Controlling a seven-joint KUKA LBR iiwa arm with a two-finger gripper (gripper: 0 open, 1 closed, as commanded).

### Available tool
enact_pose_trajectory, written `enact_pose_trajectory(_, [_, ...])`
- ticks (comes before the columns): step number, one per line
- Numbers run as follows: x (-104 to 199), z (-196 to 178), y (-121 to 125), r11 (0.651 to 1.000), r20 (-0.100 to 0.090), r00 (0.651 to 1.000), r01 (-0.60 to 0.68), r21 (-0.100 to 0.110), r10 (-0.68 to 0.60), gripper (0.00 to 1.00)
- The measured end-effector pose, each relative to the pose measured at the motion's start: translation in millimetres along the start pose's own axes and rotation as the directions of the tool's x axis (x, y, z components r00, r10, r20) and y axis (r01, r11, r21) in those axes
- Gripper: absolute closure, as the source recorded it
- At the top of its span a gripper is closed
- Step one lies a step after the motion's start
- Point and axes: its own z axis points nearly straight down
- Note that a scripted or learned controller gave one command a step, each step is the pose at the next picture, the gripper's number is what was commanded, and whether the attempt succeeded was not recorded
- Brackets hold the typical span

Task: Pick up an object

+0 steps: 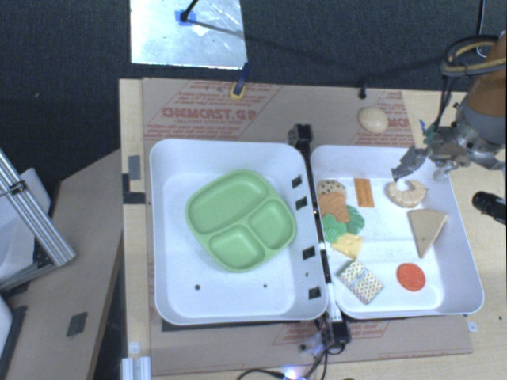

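The right bin holds several toy foods: a pale ring-shaped pastry, a tan wedge, a red disc, an orange stick, a chequered block, a yellow piece, green leafy pieces and a cookie. My gripper reaches in from the right and hangs just above the ring pastry's far edge. Nothing shows between its fingers.
The left bin holds a green three-compartment plate. A beige egg-shaped object lies on the cardboard behind the right bin. A black divider runs between the bins. A metal sheet lies at the back.
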Motion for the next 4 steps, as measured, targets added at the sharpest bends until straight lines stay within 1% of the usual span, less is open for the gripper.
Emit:
enact_pose_trajectory(1, [0.2, -6.9, 2.6, 1.000, 0.002, 1.000, 0.002, -0.011, -0.002, 0.00])
enact_pose_trajectory(3, [-7.2, 79.2, 7.7, 1.000, 0.002, 1.000, 0.000, -0.008, 0.000, 0.00])
enact_pose_trajectory(4, [-7.6, 111.0, 12.5, 1.000, 0.005, 1.000, 0.001, -0.024, 0.000, 0.00])
